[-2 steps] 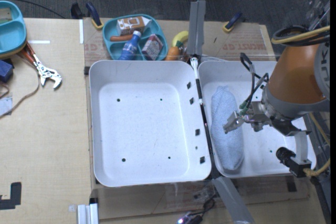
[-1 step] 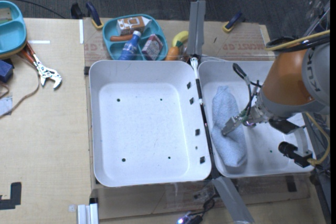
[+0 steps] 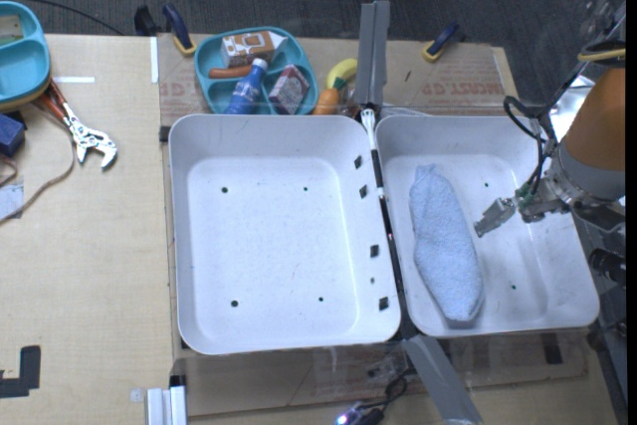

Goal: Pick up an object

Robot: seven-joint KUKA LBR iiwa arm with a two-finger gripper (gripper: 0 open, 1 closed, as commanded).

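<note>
We cannot tell how the gripper [image 3: 495,216] is set — too small and blurred. The arm [image 3: 597,129] and the far-left blue tray [image 3: 20,55] are cut off by the edges.

Two white bins side by side, seen from above. The right bin [image 3: 528,299] holds a light blue cloth [image 3: 445,242], lying lengthwise in the half nearer the left bin [image 3: 269,234]. The gripper [image 3: 495,214] hangs over the right bin, just right of the cloth and apart from it. A blue tray [image 3: 257,70] of small items sits behind the left bin; a wrench [image 3: 88,142] lies far to its left.
</note>
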